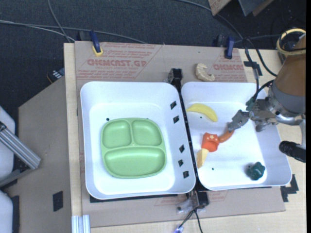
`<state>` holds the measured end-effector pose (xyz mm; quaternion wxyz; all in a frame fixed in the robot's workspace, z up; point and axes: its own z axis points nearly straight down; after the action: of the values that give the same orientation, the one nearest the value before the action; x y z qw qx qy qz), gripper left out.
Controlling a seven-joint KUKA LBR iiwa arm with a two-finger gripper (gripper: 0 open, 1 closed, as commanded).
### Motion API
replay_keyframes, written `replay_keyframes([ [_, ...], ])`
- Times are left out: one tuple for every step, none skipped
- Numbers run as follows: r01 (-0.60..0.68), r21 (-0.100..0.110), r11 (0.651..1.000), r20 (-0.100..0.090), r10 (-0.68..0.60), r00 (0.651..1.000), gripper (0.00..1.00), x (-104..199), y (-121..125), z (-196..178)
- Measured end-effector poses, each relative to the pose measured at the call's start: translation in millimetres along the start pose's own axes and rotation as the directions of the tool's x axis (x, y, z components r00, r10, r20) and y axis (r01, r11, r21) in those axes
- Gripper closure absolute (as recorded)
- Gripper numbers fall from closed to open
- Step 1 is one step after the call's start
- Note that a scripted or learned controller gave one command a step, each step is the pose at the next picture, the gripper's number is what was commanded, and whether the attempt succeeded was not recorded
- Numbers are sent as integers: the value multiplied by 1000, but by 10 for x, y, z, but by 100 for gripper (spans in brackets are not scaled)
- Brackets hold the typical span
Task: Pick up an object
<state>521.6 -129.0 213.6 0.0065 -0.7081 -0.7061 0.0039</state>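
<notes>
Gripper (pixel 238 120) hangs over the right bin (pixel 233 176), just beside the upper end of the orange piece (pixel 224 137). Can't tell whether its jaws are spread or pressed together; nothing visibly held. The orange piece joins a red block (pixel 210 142). Banana (pixel 204 111) lies near, up-left of the gripper; green lump (pixel 255 170) well apart, down-right. Risk: a tip pinch on the slim orange end could slip or drag it.
</notes>
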Motion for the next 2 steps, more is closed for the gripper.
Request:
replay_keyframes([
  [4,-13,1000,2,-3,1000,0,3,27,-65],
  [2,-9,1000,1,-2,1000,0,-64,80,404],
])
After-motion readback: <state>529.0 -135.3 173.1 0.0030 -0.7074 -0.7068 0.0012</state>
